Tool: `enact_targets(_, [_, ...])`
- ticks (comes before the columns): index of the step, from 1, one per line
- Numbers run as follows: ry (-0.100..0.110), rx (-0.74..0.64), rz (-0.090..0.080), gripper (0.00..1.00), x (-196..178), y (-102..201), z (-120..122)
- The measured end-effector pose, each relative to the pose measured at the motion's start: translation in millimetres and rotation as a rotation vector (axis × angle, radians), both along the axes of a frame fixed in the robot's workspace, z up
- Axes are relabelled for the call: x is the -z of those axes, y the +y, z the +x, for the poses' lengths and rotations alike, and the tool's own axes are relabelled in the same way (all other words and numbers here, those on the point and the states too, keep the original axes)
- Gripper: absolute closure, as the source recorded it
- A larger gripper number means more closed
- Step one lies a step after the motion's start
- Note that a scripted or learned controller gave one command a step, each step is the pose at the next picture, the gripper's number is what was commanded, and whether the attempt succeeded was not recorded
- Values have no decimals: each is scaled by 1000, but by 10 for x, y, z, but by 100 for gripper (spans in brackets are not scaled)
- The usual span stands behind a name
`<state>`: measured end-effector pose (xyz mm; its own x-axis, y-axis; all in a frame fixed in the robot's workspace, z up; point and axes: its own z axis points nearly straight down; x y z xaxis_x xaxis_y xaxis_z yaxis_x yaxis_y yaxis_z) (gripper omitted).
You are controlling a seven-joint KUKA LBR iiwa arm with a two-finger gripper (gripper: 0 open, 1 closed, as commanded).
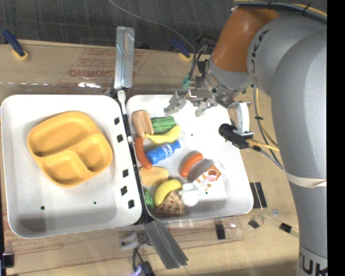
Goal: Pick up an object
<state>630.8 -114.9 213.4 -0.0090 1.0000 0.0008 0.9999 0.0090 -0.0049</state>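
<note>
Nearest the camera, at the lower edge of the right bin [241, 183], a heap of toy food sits against the front wall: a waffle cone [169, 203], a yellow banana [165, 190] just above it, a small green piece [149, 198] at the left, and a white item [190, 195] touching a printed packet [210, 176]. A little further up lie an orange-red sausage [190, 164] tilted on the bin floor, a blue bottle [163, 152] on its side, and a long red-orange stick [141, 153] running along the divider. Above these, toward the upper left of this bin, a second yellow banana [165, 134] rests under a green vegetable [163, 123], with a tan bun-like piece [141, 121] just beside them. The left bin [11, 171] holds a yellow divided tray [70, 147], lying flat in its upper middle. Furthest back, at the upper right of the frame, the grey arm [293, 79] with its orange band [237, 39] reaches down over the table [155, 62]; its pincer [188, 104] hangs above the rear edge of the right bin with its fingers apart and nothing between them, near the green vegetable but not touching it.
</note>
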Motion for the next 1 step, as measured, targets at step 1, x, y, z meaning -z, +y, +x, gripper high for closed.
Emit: enact_targets(1, [-10, -71, -1, 0, 1181, 41, 36])
